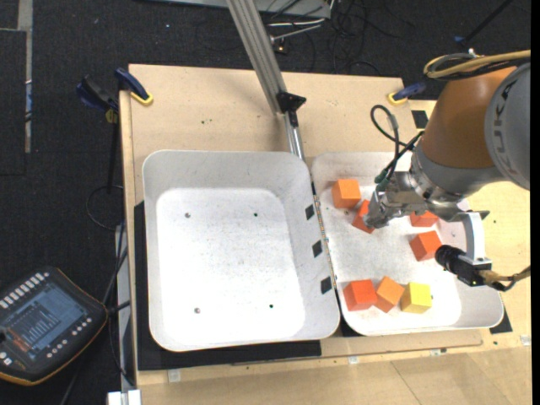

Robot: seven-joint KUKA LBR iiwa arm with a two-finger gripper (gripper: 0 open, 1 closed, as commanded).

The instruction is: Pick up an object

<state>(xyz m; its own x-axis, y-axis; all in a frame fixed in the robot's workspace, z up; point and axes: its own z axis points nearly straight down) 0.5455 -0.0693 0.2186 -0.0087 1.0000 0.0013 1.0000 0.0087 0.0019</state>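
The right bin (472,315) holds several blocks. An orange block (346,192) lies near its upper left. A red-orange block (364,219) pokes out just under the gripper (375,213), which hangs low over it at the bin's middle. Whether that block sits between the fingers is hidden by the gripper body. A red block (426,245) lies to the right, and another red piece (423,219) shows under the wrist. Along the front edge sit a red-orange block (360,294), an orange block (390,293) and a yellow block (418,297).
The left bin (169,175) lies beside the right one. A grey metal pole (261,49) slants down from the top to the bins' shared edge. A teach pendant (42,323) rests on the floor at lower left. Clamps (131,87) grip the bench corners.
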